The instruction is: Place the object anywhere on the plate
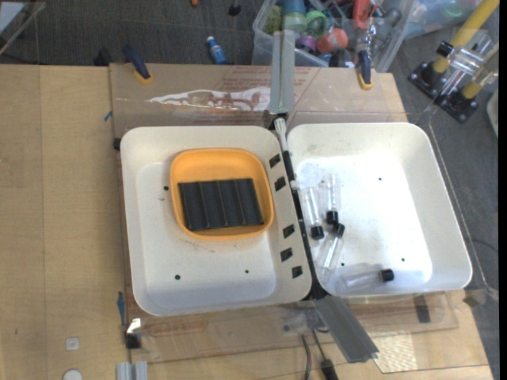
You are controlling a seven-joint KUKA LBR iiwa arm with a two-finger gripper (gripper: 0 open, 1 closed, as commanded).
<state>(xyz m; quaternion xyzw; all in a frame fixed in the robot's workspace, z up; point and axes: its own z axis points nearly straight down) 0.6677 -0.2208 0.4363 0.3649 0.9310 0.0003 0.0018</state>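
Ribbed black block (220, 204), which I take to be the task's object, lies flat on the orange plate (218, 158) in the left bin (198, 279), left of centre in the frame. Its long axis runs left to right across the picture, with its ribs crossing that axis, and all of it sits inside the plate's rim. By that reading the placing looks done.

If one of the clear tubes (367, 276) with black caps is meant instead, they lie scattered in the right bin (396, 172), near its left wall and lower middle. From there the plate lies to the left, across the wall between the bins, so a carry would run leftward across the frame. How the jaws stand I cannot tell. Both bins rest on the bench (55, 172).
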